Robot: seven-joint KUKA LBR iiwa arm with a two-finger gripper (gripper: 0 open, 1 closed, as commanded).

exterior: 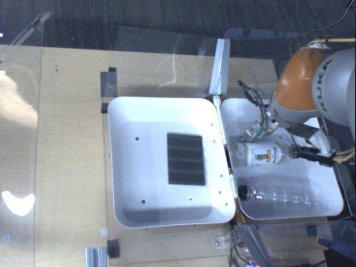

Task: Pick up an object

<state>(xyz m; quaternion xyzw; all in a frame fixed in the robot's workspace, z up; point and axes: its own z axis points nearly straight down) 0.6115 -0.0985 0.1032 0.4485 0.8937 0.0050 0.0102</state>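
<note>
The right bin (334,204) holds two clear plastic bottles lying on their sides. The labelled bottle (261,153) lies across the bin's middle, its white-and-green label facing up; the plain bottle (278,194) lies just beside it toward 6 o'clock, its black cap at 9 o'clock near the bin's left wall. The left bin (133,166) carries a dark ribbed pad (186,158).

The arm (311,88) hangs over the right bin from 3 o'clock. The gripper (266,125) sits just at 12 o'clock of the labelled bottle; whether it is open or closed cannot be told, and nothing is seen held.

Both bottles look empty, so probably light, thin-walled and springy, with smooth round sides that would roll or squirt out of a pinch. The labelled one seems the better pick: its label likely gives more grip, and closing across the body at mid-length should hold it steady.
</note>
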